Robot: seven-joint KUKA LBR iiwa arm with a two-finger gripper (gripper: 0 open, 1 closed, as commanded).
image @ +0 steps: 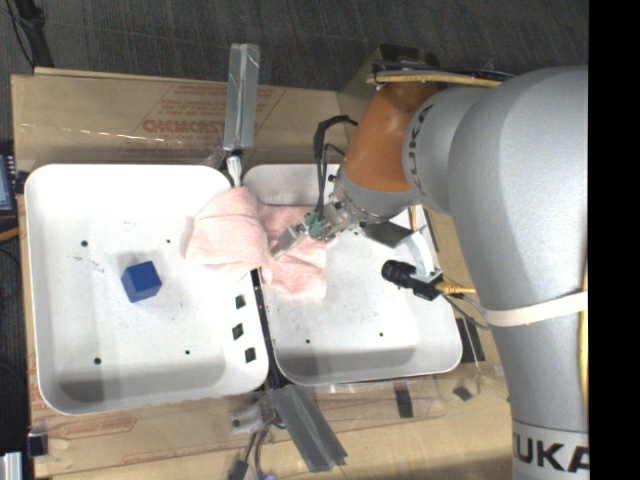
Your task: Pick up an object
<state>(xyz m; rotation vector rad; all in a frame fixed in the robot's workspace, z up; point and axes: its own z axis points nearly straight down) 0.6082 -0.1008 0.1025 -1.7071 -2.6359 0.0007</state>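
Over the bins' shared wall, the pink cloth (250,236) lies against the hand (305,231), grip unclear

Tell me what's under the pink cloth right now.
The pink cloth drapes over the divider between the left bin and right bin, covering both rims there. Anything beneath its folds is hidden. The gripper sits at its right edge.

Bright even light, soft shadows, slight graininess.
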